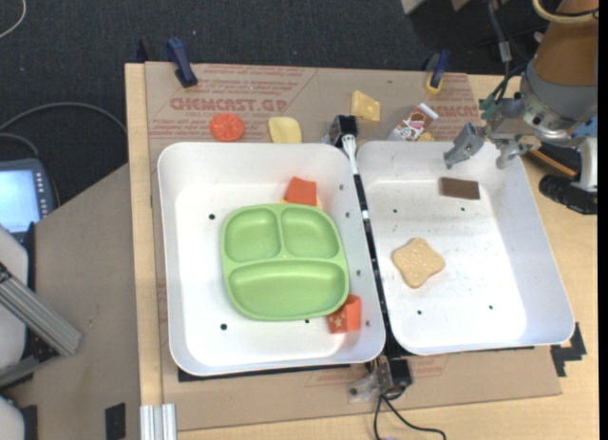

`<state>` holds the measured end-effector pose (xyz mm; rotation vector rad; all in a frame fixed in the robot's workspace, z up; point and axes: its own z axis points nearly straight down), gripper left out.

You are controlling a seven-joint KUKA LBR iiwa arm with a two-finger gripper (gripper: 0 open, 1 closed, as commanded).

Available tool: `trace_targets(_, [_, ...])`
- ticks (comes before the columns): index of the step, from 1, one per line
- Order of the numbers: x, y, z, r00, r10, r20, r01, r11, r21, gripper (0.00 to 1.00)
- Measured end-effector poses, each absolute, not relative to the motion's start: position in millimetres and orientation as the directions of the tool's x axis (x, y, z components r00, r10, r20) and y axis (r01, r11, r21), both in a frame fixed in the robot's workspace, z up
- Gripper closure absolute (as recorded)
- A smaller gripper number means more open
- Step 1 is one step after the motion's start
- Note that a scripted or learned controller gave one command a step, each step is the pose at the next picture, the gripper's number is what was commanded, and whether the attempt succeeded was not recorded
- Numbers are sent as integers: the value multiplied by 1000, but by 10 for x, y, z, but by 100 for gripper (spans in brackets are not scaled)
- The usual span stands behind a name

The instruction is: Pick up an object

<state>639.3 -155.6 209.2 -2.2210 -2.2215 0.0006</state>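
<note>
My gripper (483,147) hangs over the far edge of the right bin (532,267), with the grey and orange arm rising behind it at the upper right. Its two fingers are spread open and nothing sits between them. Just in front of it, a flat brown rectangle (460,188) lies on the bin floor, apart from the fingers. A tan toast-shaped piece (418,262) rests nearer the middle of the same bin.
The left bin (185,239) holds a green divided plate (283,260) and two orange blocks (301,191) (346,315). Behind the bins on the cardboard lie a red disc (226,126), two yellow pieces (284,129) (365,105) and a small wrapper (411,125). Blue clamps (180,61) (436,69) grip the far edge.
</note>
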Motion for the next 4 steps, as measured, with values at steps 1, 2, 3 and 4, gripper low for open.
trace_targets(1, [6647,-1956,1023,2,1000,0,1000,-2,-6,0])
trace_targets(2, [6659,-1927,834,-1,1000,1,1000,1,-4,0])
trace_targets(3, [6678,-1928,970,-2,1000,-1,1000,2,2,100])
trace_targets(4, [6504,-794,1922,-11,1000,4,1000,11,11,100])
